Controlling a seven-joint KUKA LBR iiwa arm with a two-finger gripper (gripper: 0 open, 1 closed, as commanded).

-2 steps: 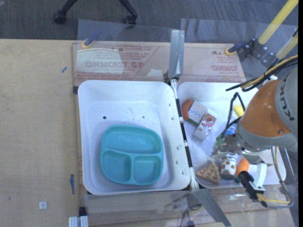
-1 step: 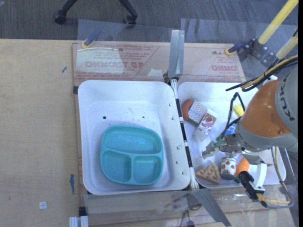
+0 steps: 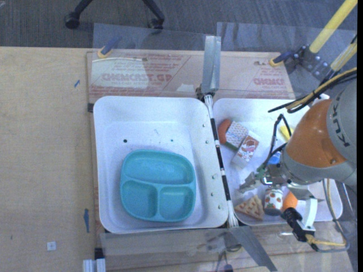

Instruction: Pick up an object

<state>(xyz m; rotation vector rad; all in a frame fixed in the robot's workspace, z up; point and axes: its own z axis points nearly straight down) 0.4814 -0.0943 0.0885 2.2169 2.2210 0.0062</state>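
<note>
The pincer (image 3: pixel 265 181) hangs low in the right white plastic bin (image 3: pixel 249 107), its grip impossible to make out, with a triangular pizza-slice toy (image 3: pixel 250 208) just below-left, a small red-and-white carton (image 3: pixel 245 149) above-left, and a teal three-compartment plastic tray (image 3: pixel 157 186) far left.

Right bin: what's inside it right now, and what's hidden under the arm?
The right bin holds two small cartons, an orange-red piece, a pizza slice and a small jar. The arm covers its right half, so anything there is hidden.
</note>
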